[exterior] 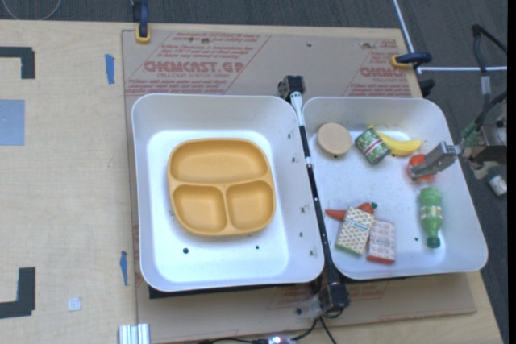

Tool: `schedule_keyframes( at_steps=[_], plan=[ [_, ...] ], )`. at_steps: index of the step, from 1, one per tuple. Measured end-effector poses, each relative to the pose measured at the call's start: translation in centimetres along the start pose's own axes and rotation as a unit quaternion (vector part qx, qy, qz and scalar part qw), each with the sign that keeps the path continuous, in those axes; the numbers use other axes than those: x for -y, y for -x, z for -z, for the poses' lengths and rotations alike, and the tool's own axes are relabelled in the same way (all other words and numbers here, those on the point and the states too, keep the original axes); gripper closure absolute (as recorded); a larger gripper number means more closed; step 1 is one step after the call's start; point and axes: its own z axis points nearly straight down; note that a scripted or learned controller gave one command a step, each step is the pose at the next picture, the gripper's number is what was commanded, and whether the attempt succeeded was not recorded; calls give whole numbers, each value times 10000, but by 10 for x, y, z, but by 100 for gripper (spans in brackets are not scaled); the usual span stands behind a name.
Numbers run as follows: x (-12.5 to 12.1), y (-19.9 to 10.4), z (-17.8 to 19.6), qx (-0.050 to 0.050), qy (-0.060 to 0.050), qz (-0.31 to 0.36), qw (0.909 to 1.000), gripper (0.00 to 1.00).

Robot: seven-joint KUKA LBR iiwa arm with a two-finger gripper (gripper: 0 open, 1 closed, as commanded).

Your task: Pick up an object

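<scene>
I'm seeing the pincer [431,159] hovering at the small red tomato-like toy [417,167], beside the yellow plastic banana [399,144]; can't tell its opening or any grasp. Nothing lifted yet.

Glossy white plastic bins [153,173], matt yellow plastic tray [221,186]

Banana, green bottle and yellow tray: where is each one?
banana [401,144]: camera view, middle of the fruit.
green bottle [430,209]: camera view, on its body.
yellow tray [221,159]: camera view, top compartment's floor.
</scene>
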Motion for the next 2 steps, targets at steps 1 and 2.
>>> schedule_keyframes(
  at_steps=[1, 2],
  plan=[
    [-3, 28, -180, -5, -12, -8, 10000, 0],
    [-4, 28, -170, 3, 5, -10, 10000, 100]
  ],
)
